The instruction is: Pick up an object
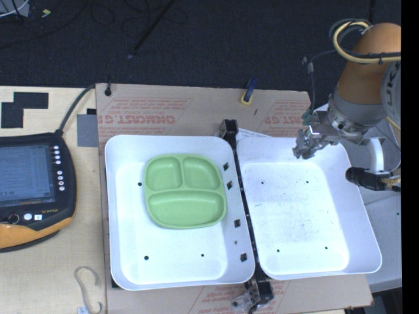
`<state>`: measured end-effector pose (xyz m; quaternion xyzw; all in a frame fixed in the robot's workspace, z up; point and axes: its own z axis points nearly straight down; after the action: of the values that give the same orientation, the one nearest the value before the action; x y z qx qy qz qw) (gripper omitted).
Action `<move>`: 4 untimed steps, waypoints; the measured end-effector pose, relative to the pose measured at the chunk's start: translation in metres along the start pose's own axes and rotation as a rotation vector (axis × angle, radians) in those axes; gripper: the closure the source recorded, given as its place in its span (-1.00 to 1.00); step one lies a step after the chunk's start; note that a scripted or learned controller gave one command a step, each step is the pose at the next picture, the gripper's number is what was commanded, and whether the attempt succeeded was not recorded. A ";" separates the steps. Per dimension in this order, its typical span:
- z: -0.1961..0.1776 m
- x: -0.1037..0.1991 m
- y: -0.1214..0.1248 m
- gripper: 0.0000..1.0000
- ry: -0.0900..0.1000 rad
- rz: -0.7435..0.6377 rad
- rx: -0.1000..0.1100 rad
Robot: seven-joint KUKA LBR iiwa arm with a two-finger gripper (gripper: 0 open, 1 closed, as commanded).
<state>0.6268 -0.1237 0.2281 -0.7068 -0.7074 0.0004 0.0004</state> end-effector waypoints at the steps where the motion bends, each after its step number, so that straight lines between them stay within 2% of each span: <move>1: -0.004 0.056 -0.006 1.00 0.003 -0.004 0.005; 2: 0.012 0.112 -0.001 1.00 0.002 -0.004 0.007; 3: 0.000 0.120 -0.007 1.00 0.001 -0.001 0.004; 4: 0.013 0.119 0.002 1.00 -0.001 -0.003 0.005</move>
<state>0.6283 -0.0043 0.2154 -0.7059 -0.7083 0.0026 0.0019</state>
